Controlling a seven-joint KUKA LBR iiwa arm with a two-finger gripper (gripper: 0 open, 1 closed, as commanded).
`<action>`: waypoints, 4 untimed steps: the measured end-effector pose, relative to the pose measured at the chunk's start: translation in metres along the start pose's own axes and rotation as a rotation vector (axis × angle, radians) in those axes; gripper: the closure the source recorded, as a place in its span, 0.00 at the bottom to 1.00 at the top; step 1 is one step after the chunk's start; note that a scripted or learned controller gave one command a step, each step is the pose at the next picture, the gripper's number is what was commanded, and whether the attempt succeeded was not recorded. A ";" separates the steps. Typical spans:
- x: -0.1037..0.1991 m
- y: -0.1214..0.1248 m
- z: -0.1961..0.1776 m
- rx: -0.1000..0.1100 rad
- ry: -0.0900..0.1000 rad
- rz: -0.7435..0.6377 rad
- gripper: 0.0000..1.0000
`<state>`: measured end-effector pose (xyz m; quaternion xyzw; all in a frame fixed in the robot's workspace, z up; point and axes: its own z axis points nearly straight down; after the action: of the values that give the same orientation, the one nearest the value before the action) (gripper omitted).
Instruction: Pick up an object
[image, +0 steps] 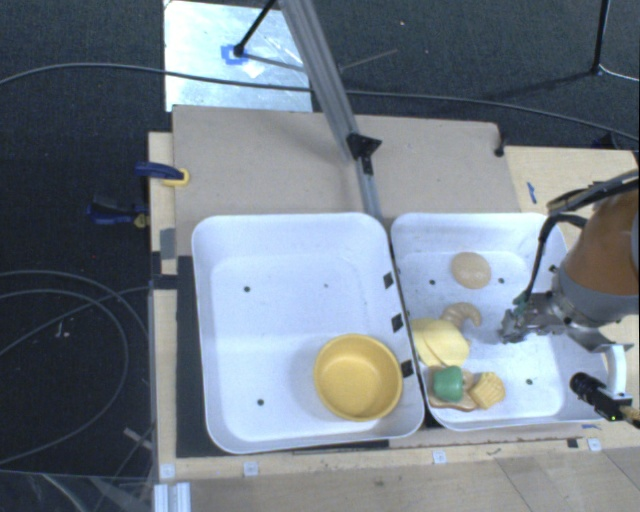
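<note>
Over the right-hand shallow white bin (520, 232), the grey arm with its orange band (605, 255) reaches in from the right, and its two-finger gripper (514, 328) hangs low above the bin floor, right of the middle. Whether its fingers are apart or together cannot be told at this size, and nothing can be seen between them.

Left of the gripper, the objects cluster toward the bin's left wall. A round tan ball-like object (470, 269) lies near the bin's middle, with bare floor all round it. Below it sits a small curved tan piece (462, 314), and just beneath that a pale yellow rounded lump (441, 342) close against the left wall. At the near-left corner, a small green object (447, 381) touches a yellow ridged piece (486, 389), both close to the near rim. The floor under and below the gripper, out to the right wall, lies open.

Across the shared edge, the left-hand white bin (270, 240) holds a yellow plastic bowl (357, 375), upright near its near-right corner; the rest of that floor is bare.
</note>
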<state>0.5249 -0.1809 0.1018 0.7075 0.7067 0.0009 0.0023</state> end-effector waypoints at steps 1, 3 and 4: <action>0.005 0.003 -0.063 -0.002 0.000 -0.006 1.00; 0.006 0.010 -0.140 -0.001 0.000 -0.008 1.00; 0.058 0.020 -0.142 0.002 0.003 -0.012 1.00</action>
<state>0.5445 -0.1226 0.2435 0.7032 0.7110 0.0015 0.0005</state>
